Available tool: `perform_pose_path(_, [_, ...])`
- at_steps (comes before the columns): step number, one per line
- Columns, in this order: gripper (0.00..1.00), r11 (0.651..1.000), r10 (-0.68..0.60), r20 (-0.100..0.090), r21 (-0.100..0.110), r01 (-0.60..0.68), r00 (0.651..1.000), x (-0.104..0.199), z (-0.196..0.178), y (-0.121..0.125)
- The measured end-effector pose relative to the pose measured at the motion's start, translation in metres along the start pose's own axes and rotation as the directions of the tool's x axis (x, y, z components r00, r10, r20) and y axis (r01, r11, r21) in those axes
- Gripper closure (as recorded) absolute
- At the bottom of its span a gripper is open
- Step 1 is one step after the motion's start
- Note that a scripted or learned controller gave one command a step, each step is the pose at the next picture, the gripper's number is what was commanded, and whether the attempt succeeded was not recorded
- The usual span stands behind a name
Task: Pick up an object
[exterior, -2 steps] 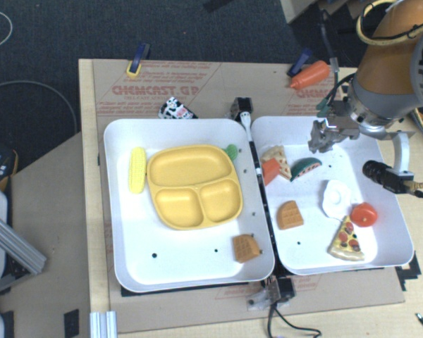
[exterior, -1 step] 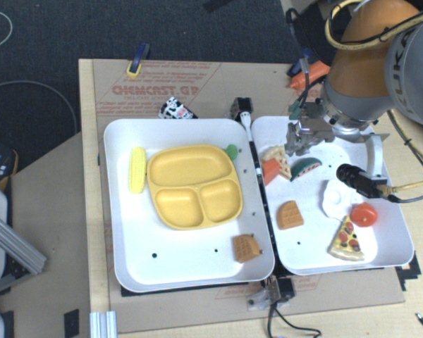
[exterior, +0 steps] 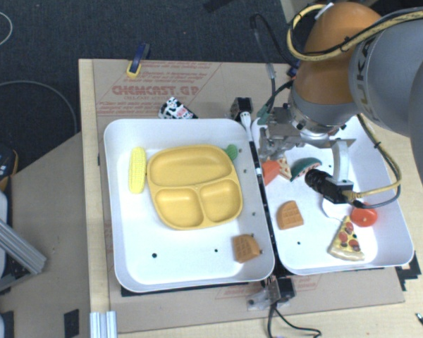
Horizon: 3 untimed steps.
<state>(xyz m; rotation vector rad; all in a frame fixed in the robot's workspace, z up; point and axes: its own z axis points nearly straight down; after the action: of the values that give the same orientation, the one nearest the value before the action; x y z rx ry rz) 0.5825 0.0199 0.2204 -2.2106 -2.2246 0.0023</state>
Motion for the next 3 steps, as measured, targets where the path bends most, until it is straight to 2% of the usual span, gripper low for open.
perform_pose_path(1, [1.0, 1.0, 0.001, 0.001, -0.001, -0.001, 1.0, 0.054, 0.005, -0.014])
perform_pose_path(2, [1.0, 1.0, 0.005, 0.003, -0.008, -0.005, 1.0, 0.051, -0.013, -0.009])
perform_pose_path(3, [1.0, 1.0, 0.004, 0.003, -0.007, -0.004, 1.0, 0.063, -0.007, 0.0])
